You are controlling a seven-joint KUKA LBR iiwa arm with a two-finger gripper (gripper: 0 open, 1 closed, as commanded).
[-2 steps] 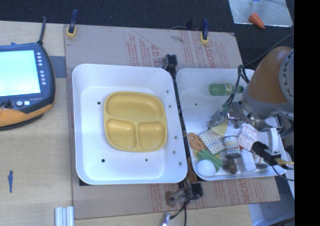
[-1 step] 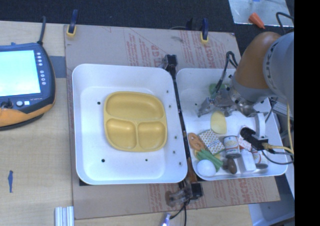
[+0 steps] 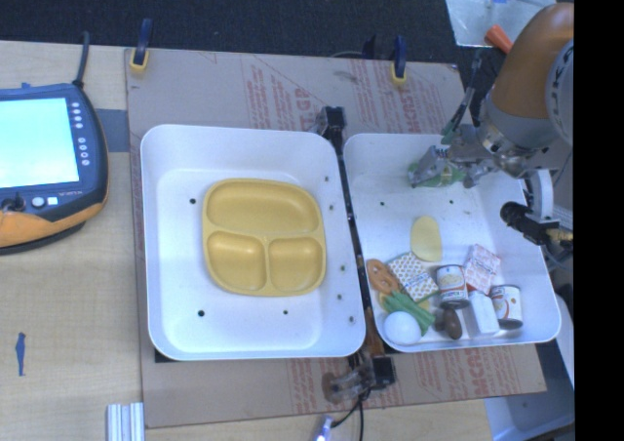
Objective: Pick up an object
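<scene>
My gripper (image 3: 436,170) hangs over the back part of the right bin (image 3: 385,161), reaching in from the right. A small greenish thing (image 3: 450,176) shows right at its tip; whether it is gripped is unclear. Loose objects lie heaped at the front of that bin: a pale yellow oval piece (image 3: 426,238), a white ball (image 3: 401,328), a green stalk-like item (image 3: 409,306), a checked packet (image 3: 416,276), small cans (image 3: 450,280) and a pink-white packet (image 3: 482,266). In the left bin (image 3: 166,234) lies a yellow divided plate (image 3: 263,236).
A tablet-like controller (image 3: 44,161) sits on the bench at the far left. Clamps (image 3: 140,49) hold the cardboard sheet at the back edge. Cables and a bracket (image 3: 333,121) sit between the bins at the back. Bare floor of the right bin lies between the gripper and the heap.
</scene>
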